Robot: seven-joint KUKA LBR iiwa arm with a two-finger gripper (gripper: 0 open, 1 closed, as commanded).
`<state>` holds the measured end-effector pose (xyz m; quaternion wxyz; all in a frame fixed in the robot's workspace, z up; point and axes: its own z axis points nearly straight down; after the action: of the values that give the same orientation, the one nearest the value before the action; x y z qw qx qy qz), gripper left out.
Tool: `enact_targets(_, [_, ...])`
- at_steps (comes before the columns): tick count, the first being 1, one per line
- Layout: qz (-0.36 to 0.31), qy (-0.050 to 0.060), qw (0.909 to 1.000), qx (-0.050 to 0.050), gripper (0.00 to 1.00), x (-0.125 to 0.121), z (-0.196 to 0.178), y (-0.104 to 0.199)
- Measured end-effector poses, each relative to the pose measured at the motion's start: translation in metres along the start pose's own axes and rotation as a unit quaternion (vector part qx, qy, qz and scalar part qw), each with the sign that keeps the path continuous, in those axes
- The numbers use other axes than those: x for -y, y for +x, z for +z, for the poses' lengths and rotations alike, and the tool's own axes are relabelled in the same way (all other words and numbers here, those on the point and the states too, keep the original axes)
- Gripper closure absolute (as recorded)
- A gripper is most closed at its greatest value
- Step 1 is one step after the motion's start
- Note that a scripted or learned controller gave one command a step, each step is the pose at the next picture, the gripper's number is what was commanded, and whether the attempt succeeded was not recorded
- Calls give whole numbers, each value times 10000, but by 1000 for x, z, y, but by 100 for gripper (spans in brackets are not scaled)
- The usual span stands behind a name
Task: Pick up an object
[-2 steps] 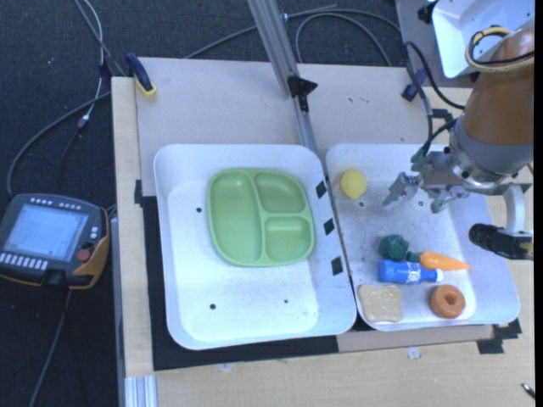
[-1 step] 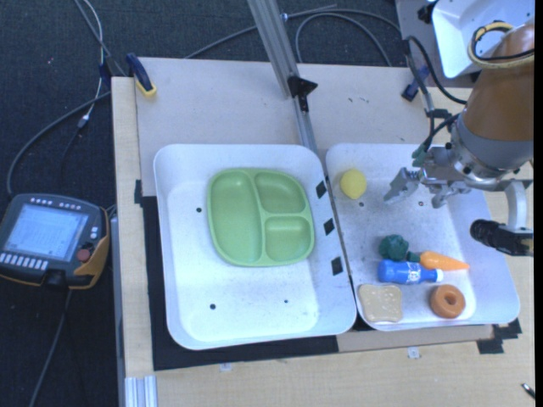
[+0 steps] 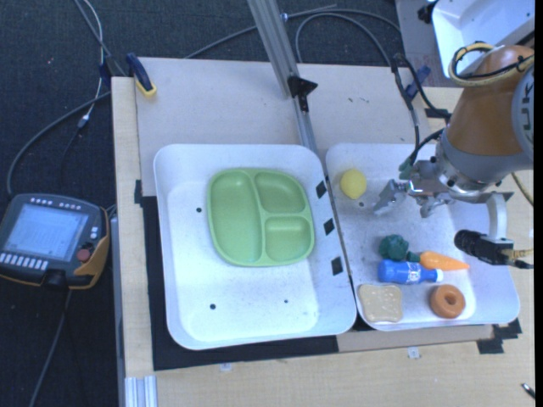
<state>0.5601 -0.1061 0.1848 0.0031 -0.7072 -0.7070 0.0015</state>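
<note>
Inside the right bin (image 3: 495, 271), a yellow ball (image 3: 353, 183) rests near the upper left corner. Lower down lie a dark green broccoli piece (image 3: 394, 246), a blue bottle (image 3: 405, 271), an orange carrot (image 3: 443, 262), a brown donut (image 3: 447, 300) and a slice of bread (image 3: 380, 302). My gripper (image 3: 405, 203) hangs over the upper part of this bin, right of the ball and above the broccoli. It is open, with nothing between its fingers (image 3: 384, 201).
The left bin (image 3: 246, 312) holds a green divided plate (image 3: 260, 215). A metal pole (image 3: 280, 32) slants down to the gap between the bins. A teach pendant (image 3: 51, 240) lies on the floor to the left. A black part (image 3: 482, 245) sticks out below the wrist.
</note>
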Motion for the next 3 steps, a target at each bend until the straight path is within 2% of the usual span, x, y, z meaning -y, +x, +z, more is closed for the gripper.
enact_targets(1, [1, 11, 10000, -3, 0, 2, 63, -2])
enact_targets(2, [-3, -28, 10000, 0, 0, 1, 100, -1])
enact_targets(3, [4, -64, 10000, 23, 100, -1, 86, -2])
